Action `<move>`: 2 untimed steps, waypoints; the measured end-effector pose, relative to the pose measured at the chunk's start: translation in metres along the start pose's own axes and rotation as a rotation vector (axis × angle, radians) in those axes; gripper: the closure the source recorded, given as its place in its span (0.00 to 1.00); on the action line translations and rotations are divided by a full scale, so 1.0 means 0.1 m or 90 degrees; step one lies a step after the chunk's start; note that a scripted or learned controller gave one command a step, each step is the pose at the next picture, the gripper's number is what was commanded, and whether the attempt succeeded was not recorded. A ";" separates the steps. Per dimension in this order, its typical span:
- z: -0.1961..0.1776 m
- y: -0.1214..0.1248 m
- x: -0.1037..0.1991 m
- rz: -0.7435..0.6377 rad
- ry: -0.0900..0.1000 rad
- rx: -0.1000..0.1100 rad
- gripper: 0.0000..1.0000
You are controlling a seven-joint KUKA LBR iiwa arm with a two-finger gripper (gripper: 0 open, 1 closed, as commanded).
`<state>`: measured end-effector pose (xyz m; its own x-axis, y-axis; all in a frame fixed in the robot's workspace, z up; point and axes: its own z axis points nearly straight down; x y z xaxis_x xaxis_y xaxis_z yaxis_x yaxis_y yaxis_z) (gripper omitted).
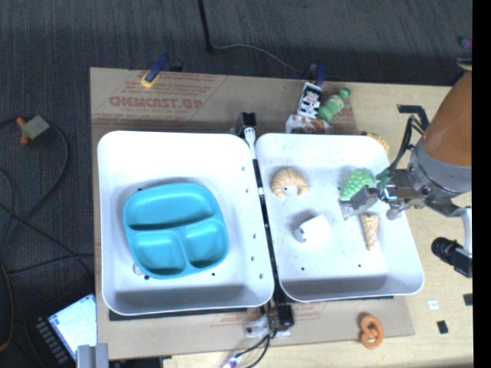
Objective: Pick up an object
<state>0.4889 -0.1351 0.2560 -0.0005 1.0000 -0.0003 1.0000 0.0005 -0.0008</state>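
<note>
Several candidates lay in right bin (pixel 399 282): croissant (pixel 289 182), white cup (pixel 312 228), cone (pixel 370 229), green toy (pixel 357 182); gripper (pixel 359 203) sat just beside green toy; jaw state couldn't be told; best approach judged: centre over toy, descend straight, close gently before lifting.

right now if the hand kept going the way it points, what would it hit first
The hand points left across the right bin. The green toy sits right at its tip, so that likely comes first; depth is unclear. The white object lies farther on, lower in the view.
</note>
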 end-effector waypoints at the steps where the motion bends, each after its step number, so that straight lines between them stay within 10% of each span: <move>1: 1.43 0.38 -0.51 -0.001 0.001 -0.003 0.00; 2: 1.34 0.38 -0.51 0.000 0.000 -0.001 1.00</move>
<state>0.5264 -0.1863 0.1219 -0.0007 1.0000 -0.0002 1.0000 0.0007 0.0011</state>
